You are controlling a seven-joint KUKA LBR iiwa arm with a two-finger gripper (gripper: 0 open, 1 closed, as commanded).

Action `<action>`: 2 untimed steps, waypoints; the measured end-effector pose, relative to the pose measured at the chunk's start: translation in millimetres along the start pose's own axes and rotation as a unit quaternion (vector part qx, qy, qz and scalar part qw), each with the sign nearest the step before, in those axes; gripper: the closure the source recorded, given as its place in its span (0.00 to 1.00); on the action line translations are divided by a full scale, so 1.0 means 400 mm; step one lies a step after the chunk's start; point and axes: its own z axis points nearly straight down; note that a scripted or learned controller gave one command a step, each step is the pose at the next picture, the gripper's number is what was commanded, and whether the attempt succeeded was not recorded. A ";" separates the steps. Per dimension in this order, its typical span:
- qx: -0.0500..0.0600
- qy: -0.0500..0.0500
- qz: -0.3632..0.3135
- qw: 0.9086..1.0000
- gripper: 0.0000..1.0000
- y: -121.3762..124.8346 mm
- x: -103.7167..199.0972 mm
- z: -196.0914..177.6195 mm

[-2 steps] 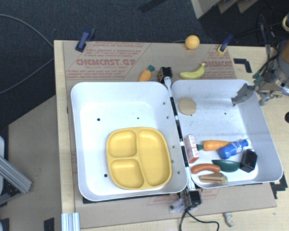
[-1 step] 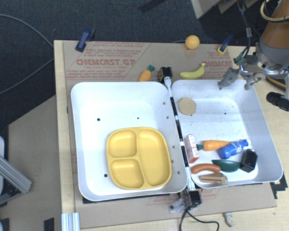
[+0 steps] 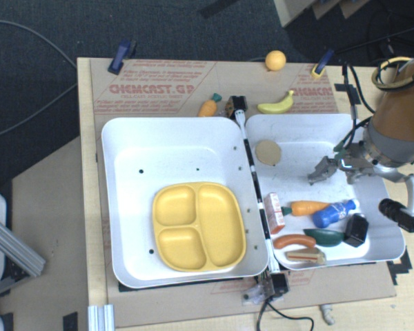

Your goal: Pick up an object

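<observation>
In the right bin my gripper hangs low over the white floor near the middle, open, with nothing between its fingers. In front of it lie an orange carrot and a blue bottle, both apart from it. A tan round disc rests to its left, near the bin's back left corner. Along the front of that bin sit a black block, a dark green piece, a red sausage and a brown bun. A small red-and-white box lies by the bin's left wall.
The left bin bears a yellow divided plate. Behind the bins, on the board, lie a banana, an orange ball and a small orange toy. Blue clamps grip the board's back edge.
</observation>
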 end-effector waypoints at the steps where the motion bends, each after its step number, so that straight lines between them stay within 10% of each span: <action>1: -0.001 -0.001 0.000 1.000 0.00 0.167 -0.147 -0.011; 2: -0.001 -0.001 0.001 1.000 0.00 -0.093 -0.113 0.137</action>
